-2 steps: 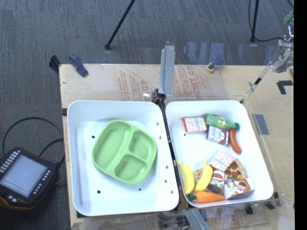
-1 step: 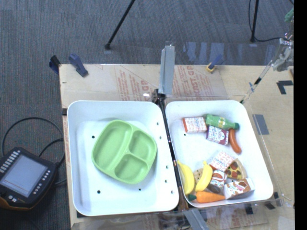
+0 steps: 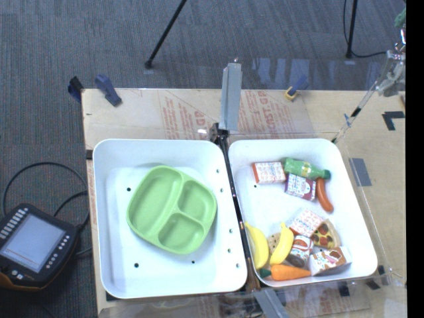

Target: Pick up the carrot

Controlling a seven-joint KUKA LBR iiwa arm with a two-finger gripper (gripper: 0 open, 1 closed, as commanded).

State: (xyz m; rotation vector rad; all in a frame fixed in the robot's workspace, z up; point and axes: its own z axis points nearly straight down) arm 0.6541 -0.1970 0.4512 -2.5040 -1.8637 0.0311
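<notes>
The carrot (image 3: 290, 272) is orange with a green stub at its left end. It lies on its side along the front wall of the right bin (image 3: 351, 177), pointing right. Two yellow bananas (image 3: 258, 245) lie just behind and to the left of it, and the nearer one touches its green end. Small food packets (image 3: 311, 252) crowd against its far side.
The right bin also holds a green bottle (image 3: 306, 168), a red sausage (image 3: 323, 195), red-and-white packets (image 3: 268, 172) and a pizza slice (image 3: 326, 233). A green divided plate (image 3: 172, 209) sits in the left bin (image 3: 106, 177). A grey post (image 3: 230, 98) stands behind the bins.
</notes>
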